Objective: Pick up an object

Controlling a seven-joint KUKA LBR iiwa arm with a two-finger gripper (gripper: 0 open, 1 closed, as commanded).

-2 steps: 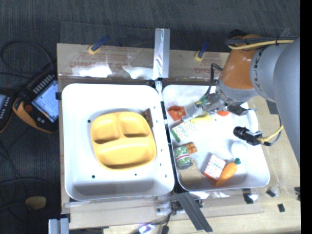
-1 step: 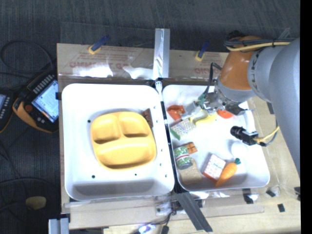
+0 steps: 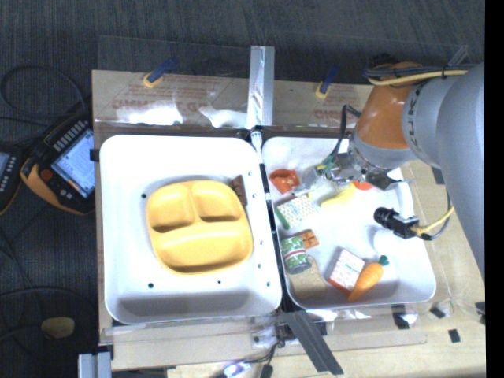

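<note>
My gripper [image 3: 337,168] is low over the back part of the right bin [image 3: 409,294], under the grey arm with its orange band [image 3: 386,120]. A yellow banana-like piece [image 3: 339,198] lies just in front of it, and a small red piece [image 3: 362,185] lies beside it. A red packet [image 3: 283,179] is to its left, and a white and green dotted pack [image 3: 295,209] lies further forward. Near the front sit a green can [image 3: 298,258], a small orange box [image 3: 308,239], a white and pink box [image 3: 344,270] and a carrot [image 3: 366,278].
A yellow divided plate [image 3: 201,223] lies in the left bin [image 3: 126,290]. A black part with a cable [image 3: 394,220] hangs over the right bin's right side. A handheld controller [image 3: 67,164] lies left of the bench.
</note>
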